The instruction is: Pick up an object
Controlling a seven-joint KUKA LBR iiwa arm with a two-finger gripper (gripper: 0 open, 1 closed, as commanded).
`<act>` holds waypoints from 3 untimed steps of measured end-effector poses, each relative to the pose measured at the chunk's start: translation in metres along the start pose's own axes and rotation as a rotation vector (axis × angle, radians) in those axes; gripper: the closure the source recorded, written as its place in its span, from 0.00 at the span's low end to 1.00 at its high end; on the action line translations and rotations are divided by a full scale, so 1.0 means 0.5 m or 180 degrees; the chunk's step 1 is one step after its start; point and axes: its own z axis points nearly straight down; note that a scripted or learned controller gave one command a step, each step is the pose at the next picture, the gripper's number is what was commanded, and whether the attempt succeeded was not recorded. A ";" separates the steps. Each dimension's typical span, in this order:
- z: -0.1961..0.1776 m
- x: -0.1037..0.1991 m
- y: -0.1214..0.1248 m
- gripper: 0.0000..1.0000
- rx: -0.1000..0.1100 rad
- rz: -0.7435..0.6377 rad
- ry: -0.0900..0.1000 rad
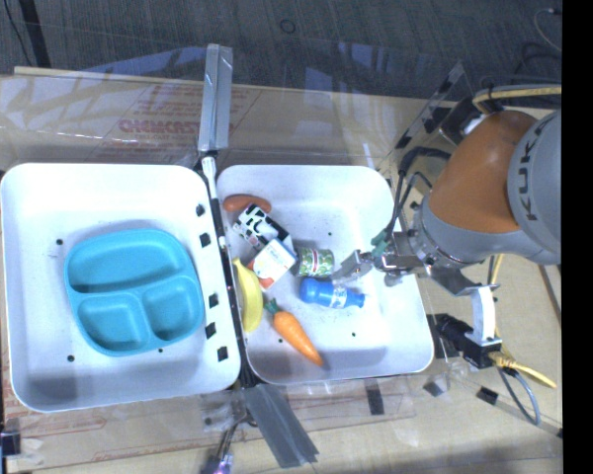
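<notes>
My gripper (361,266) hangs over the right part of the right bin (376,191), just right of a small green-labelled can (316,261) and above a blue bottle (328,293) lying on its side. Nothing shows between its fingers. Further left in the same bin lie an orange carrot (296,335), a yellow banana (249,297), a white and red carton (273,262), a black and white box (256,226) and a brown-red item (246,204) at the back.
The left bin (40,363) holds a blue divided tray (133,289). A metal divider bar (213,102) rises between the bins at the back. Cables and clamps lie on the bench right of the right bin.
</notes>
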 end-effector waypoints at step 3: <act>0.233 -0.018 0.129 0.00 -0.0009 0.0072 0.0000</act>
